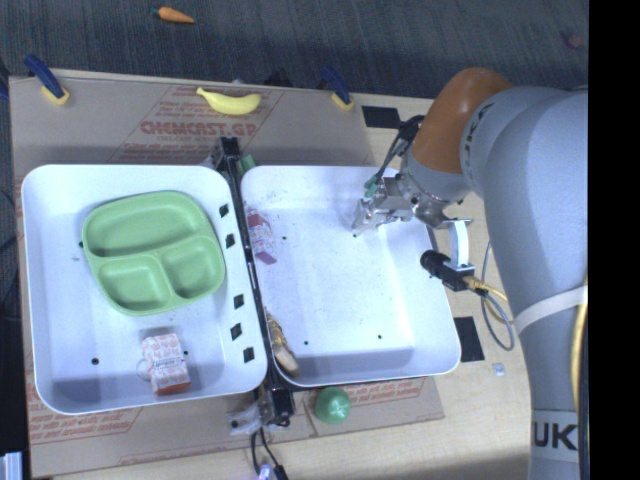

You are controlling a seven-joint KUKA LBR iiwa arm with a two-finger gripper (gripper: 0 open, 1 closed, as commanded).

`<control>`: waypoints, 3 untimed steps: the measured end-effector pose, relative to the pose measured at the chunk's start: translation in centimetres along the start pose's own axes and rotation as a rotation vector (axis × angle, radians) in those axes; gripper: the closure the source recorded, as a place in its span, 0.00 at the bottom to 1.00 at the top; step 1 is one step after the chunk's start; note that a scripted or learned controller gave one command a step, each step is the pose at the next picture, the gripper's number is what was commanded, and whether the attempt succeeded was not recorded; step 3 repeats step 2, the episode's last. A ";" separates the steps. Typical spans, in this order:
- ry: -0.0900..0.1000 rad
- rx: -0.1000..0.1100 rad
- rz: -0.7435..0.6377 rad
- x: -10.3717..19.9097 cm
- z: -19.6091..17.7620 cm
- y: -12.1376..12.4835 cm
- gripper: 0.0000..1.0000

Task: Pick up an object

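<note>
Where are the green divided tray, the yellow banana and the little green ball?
green divided tray (152, 251): camera view, on the ridge between its compartments.
yellow banana (229, 100): camera view, on the middle of its curve.
green ball (332, 405): camera view, on its centre.

- The grey arm (530, 198) reaches in from the right, its orange band (452, 128) above the wrist.
- Its gripper (372, 211) hangs over the upper part of the right bin (400, 338).
- The left bin (40, 298) holds a green divided tray (152, 249) and, nearer the front, a small red and white packet (164, 360).
- A reddish wrapper (260, 236) lies by the right bin's left wall.
- A banana (229, 99) sits on the cardboard behind the bins.
- A green ball (332, 405) rests on the cardboard in front of the right bin.
- A small orange thing (176, 14) lies on the dark floor beyond.
</note>
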State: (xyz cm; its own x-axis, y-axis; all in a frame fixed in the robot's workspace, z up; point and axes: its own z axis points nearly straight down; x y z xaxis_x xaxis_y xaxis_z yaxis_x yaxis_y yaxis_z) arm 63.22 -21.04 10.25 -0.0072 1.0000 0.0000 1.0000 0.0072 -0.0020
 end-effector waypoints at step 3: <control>0.000 0.001 0.001 0.0 -2.9 -6.4 0.00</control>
